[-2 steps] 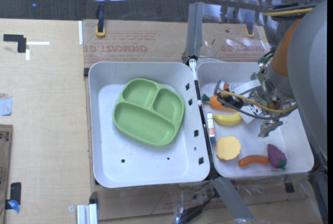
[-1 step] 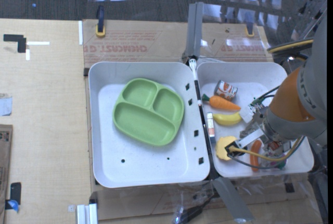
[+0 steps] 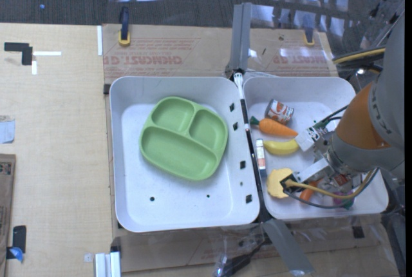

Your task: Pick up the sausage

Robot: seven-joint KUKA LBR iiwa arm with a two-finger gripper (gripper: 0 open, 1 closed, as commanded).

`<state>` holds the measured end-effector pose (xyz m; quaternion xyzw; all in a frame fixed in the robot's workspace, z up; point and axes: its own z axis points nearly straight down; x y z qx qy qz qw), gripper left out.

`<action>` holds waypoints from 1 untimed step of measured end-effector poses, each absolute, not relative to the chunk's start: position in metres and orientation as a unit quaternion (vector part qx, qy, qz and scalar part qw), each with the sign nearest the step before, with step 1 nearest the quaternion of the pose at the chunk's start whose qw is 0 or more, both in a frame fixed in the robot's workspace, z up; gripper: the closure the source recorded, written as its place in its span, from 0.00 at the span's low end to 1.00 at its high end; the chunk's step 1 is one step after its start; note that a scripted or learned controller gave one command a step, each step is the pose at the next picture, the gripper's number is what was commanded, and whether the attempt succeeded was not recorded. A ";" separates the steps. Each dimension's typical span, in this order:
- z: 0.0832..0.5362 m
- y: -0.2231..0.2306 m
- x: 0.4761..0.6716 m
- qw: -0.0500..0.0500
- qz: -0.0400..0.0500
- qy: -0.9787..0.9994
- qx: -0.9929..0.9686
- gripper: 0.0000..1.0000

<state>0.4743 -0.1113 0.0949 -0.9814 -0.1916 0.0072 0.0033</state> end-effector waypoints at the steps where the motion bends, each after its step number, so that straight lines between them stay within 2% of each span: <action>1: 0.107 -0.133 0.476 0.001 0.004 -0.102 -0.995 1.00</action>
